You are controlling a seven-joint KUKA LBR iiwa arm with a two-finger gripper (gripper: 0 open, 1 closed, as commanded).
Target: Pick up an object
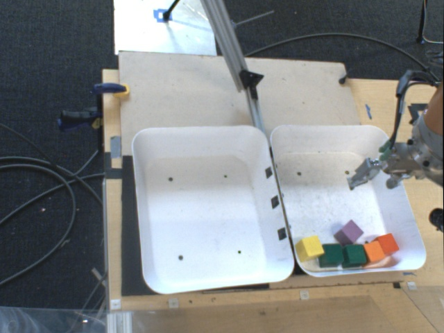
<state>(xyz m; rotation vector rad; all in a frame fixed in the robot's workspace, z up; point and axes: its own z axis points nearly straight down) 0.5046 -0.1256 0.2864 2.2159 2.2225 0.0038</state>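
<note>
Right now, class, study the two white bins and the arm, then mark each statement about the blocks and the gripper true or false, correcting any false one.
1. All the blocks lie in the right bin. True.
2. The purple block sits in the left bin. False: it is in the right bin, just behind the green blocks.
3. The yellow block is at the left end of the cluster. True.
4. The gripper holds the orange block. False: the block lies on the bin floor, apart from the gripper.
5. The blocks are gathered along the right bin's near edge. True.
</note>
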